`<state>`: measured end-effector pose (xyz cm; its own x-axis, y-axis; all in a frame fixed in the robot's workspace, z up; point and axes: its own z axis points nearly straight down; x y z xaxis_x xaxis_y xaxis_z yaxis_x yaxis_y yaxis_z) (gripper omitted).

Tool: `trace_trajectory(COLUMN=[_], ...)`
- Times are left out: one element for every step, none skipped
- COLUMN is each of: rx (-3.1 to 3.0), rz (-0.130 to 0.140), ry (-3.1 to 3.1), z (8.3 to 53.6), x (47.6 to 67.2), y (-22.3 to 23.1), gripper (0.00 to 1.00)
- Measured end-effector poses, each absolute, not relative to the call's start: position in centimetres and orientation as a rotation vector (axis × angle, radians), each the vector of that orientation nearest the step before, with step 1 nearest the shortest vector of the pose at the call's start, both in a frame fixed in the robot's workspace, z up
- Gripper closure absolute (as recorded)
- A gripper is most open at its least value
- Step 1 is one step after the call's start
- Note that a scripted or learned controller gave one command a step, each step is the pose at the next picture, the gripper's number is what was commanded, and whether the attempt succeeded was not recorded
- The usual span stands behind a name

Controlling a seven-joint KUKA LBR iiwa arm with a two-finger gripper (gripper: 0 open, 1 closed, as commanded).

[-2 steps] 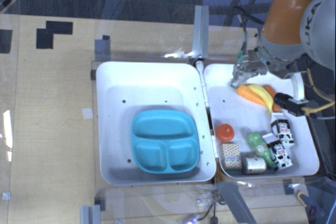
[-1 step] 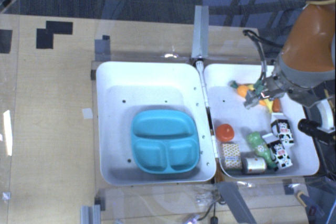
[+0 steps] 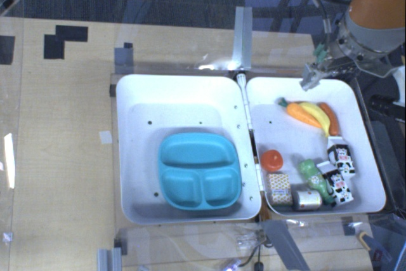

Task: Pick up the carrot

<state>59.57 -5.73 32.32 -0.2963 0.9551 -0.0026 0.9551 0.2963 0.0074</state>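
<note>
The carrot [image 3: 297, 112], orange with a green top pointing left, lies in the upper part of the right bin [image 3: 266, 98]. It rests against a yellow banana [image 3: 315, 115]. My gripper [image 3: 312, 78] hangs over the bin's upper rim, up and to the right of the carrot and apart from it. Nothing shows in the gripper.
The left bin [image 3: 139, 105] holds a blue divided plate [image 3: 200, 169]. Lower in the right bin lie a red-orange round piece [image 3: 273, 160], a green item [image 3: 312, 172], a metal can [image 3: 307, 199], a small box [image 3: 279, 185] and black-and-white cartons [image 3: 340, 167]. A metal post [image 3: 243, 35] stands between the bins.
</note>
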Motion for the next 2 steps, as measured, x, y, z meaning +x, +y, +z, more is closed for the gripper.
trace_trajectory(rx=[1.809, 1.313], rz=[0.004, 0.004], ry=[2.564, 2.848], z=[26.7, 18.5], x=[53.8, 52.1], y=[-3.4, -4.2], gripper=[1.00, 1.00])
